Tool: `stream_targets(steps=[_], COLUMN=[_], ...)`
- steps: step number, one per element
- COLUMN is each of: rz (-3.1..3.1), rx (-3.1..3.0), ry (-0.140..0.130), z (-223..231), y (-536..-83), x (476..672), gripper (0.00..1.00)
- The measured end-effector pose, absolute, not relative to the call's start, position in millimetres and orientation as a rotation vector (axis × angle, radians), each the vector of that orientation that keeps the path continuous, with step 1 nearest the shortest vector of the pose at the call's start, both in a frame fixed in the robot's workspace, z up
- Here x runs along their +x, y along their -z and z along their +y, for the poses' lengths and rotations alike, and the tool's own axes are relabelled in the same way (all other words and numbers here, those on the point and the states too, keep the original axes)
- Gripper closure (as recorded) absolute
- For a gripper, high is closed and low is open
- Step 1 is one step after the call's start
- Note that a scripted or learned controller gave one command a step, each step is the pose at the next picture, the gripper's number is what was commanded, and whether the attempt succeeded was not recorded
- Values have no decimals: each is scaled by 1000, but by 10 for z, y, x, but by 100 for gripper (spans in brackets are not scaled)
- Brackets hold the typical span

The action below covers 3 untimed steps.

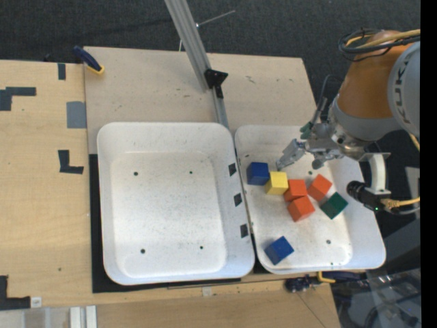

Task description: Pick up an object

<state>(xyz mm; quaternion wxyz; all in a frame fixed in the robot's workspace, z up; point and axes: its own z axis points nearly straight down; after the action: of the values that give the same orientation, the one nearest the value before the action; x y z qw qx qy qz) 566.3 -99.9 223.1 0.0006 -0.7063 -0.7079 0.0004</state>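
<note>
Three orange cubes (300, 208), two blue (258, 173), one yellow (278, 182), one green (334, 206); fingers (289, 154) spread, empty.

Even, soft overhead light, no hard glare. The white bins (171, 203) read bright, nearly washed out, speckles faint. Short, soft shadows sit under the blocks (300, 197). The dark floor (287, 19) up top goes grainy. Overall mildly soft and low resolution; the arm (375, 94) edges look slightly smeared.
</note>
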Motion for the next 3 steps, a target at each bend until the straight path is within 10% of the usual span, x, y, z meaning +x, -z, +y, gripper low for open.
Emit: stream_targets(steps=[3], rz=[-2233], rx=[-2236], ry=[6], z=[-1087], y=[-1132], x=[5694], gripper=[0])
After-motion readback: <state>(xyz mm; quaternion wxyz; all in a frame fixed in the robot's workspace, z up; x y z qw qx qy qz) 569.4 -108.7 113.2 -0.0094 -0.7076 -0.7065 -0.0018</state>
